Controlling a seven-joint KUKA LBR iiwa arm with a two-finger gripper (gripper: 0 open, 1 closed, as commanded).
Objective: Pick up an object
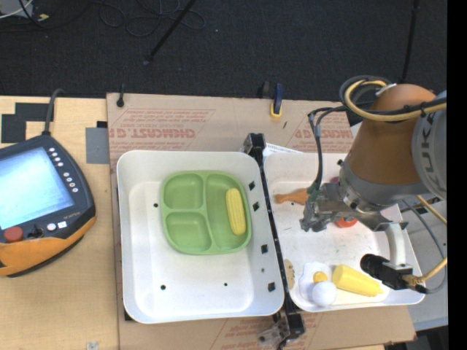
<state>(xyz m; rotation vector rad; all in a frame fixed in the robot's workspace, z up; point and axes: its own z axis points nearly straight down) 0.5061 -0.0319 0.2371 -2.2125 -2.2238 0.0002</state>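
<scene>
The cardboard sheet (168, 122) on the counter bears red print, upside down and not clearly legible. The left bin (139, 283) holds a green divided plate (193, 221) carrying a yellow corn cob (235, 210). The hand (315, 221) hangs over the right bin (292, 173); its state cannot be told. A yellow wedge (355, 281) and a white egg (323, 293) lie at that bin's near edge.

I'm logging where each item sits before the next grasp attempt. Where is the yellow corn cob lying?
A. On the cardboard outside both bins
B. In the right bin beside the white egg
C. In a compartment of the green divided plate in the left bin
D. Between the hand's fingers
C: the corn cob lies in the right-hand compartment of the green divided plate, which sits in the left bin.
</scene>
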